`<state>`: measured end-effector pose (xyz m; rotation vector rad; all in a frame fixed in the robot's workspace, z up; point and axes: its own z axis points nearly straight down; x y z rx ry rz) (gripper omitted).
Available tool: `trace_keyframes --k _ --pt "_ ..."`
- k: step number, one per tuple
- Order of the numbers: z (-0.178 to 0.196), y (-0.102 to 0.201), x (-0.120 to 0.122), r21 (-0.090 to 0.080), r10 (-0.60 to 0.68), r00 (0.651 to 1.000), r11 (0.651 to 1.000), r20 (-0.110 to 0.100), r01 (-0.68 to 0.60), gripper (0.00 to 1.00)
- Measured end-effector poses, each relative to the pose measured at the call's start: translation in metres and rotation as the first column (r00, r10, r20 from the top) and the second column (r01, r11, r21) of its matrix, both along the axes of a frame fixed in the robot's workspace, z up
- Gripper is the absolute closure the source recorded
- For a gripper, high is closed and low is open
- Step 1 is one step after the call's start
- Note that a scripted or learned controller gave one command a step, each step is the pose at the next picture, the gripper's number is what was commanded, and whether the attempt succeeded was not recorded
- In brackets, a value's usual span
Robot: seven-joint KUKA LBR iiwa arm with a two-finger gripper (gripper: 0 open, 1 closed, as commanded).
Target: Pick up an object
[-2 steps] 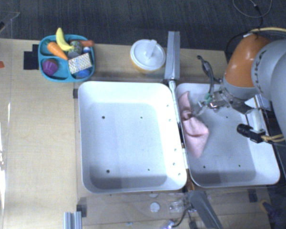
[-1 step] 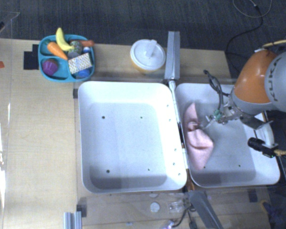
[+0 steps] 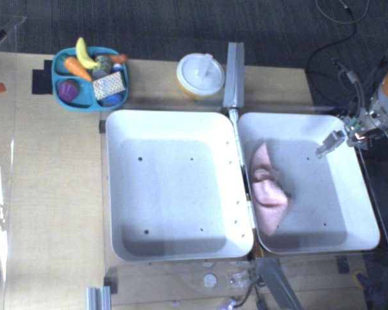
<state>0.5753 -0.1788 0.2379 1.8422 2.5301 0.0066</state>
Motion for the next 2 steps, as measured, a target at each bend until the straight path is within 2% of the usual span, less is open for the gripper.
trace_keyframes --k 1,2 --pt "-0.125 0.079 -0.005 0.004 0.047 0.999 0.999 -0.007 -0.047 0.00" --pt "-0.149 0.087 0.060 0.001 0.193 0.981 0.981 0.000 -0.193 0.00"
